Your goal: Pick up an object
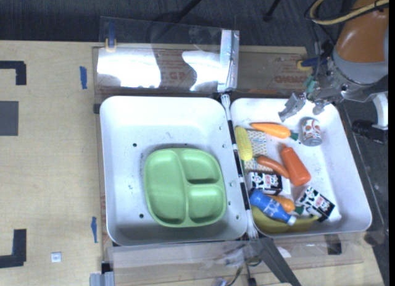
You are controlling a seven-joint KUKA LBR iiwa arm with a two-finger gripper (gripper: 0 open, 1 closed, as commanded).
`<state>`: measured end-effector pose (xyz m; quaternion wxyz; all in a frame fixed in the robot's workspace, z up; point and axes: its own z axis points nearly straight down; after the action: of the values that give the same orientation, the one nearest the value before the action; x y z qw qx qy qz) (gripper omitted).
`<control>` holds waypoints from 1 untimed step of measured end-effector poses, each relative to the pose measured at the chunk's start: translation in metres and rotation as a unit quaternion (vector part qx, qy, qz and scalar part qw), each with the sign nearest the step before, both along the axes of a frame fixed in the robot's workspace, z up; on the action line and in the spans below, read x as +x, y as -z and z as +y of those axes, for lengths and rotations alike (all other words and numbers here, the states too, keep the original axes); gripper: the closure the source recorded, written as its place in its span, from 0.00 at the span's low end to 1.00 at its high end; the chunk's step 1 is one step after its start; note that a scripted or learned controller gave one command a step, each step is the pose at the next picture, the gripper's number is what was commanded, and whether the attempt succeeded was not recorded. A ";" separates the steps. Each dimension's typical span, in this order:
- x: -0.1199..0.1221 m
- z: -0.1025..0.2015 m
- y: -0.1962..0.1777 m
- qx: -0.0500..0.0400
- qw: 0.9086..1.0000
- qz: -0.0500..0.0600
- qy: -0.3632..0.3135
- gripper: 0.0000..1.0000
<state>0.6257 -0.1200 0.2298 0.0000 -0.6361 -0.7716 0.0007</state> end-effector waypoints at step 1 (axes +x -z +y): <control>0.000 -0.016 0.091 0.001 1.000 0.002 -0.003 0.00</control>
<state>0.6254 -0.1360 0.1386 0.0021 -0.6340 -0.7734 0.0012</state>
